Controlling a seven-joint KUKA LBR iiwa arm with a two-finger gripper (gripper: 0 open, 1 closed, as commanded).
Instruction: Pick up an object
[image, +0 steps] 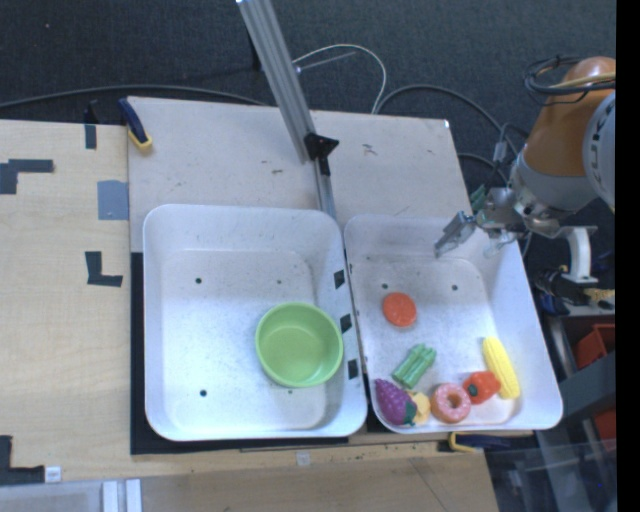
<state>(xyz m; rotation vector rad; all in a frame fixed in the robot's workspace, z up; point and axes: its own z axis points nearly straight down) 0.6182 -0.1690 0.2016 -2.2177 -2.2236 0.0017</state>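
**Gripper over top edge of right bin, toys bunched at bottom**

You have the gripper at the upper right of the frame, over the top rim of the right bin. Its fingers read as spread apart with nothing between them, pointing down-left toward the bin floor. The grey arm with the orange band comes in from the right edge.

Candidate things all lie in the right bin. The orange ball sits alone near the bin's centre, round, no long axis. Below it the green vegetable lies with its long axis running lower left to upper right. The yellow corn lies by the right wall, long axis upper left to lower right. Along the bottom wall, packed close: purple grapes at the lower left corner, a small yellow piece touching them, the pink donut lying flat, and a red-orange piece between donut and corn.

The left bin holds a green bowl, upright, opening up, at its lower right. A metal pole slants from the top of the frame down to between the bins.
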